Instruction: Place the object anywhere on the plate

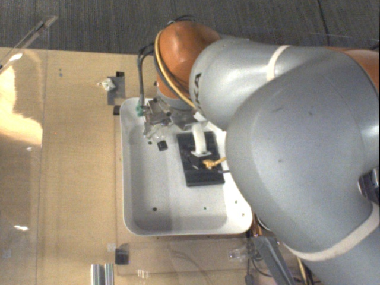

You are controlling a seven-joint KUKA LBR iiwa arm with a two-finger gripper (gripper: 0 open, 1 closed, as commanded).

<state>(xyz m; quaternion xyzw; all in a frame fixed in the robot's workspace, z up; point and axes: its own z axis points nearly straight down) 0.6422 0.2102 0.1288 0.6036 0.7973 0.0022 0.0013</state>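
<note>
Your tool (153,128) hangs over the far left corner of the shallow white bin (132,183), close to its left wall. You cannot tell whether it is apart or together. The small black block (161,145) lies on the bin floor just beside it. The bin's near half gives open room. Dark lettering on the grey arm (249,94) is cut off and unreadable.

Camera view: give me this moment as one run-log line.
arm: over white bin | gripper: low, near bin's upper-left corner | small black object: in bin, close beside gripper | grasp: not confirmed
</note>
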